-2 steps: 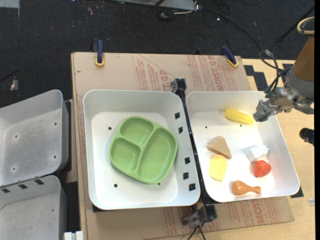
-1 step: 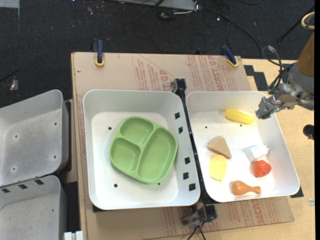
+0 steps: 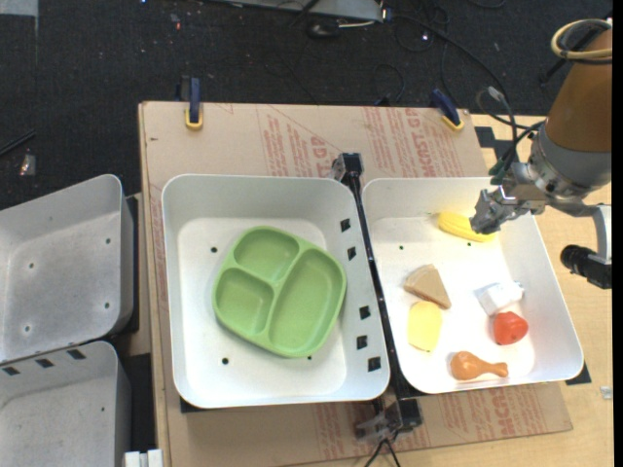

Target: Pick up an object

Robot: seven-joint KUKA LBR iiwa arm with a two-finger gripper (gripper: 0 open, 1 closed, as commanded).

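While gripper [image 3: 486, 214] hangs at banana [image 3: 454, 225] in right bin [image 3: 555, 290]: reach step; pincer state unclear; next, close, lift.

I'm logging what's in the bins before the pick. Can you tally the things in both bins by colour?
Green: 1, the divided plate in the left bin
Yellow: 2, the banana by the gripper, and the yellow block
Tan: 1, the wedge
White: 1, the small white piece
Red: 1, the tomato-like piece
Orange: 1, the drumstick
Total: 7
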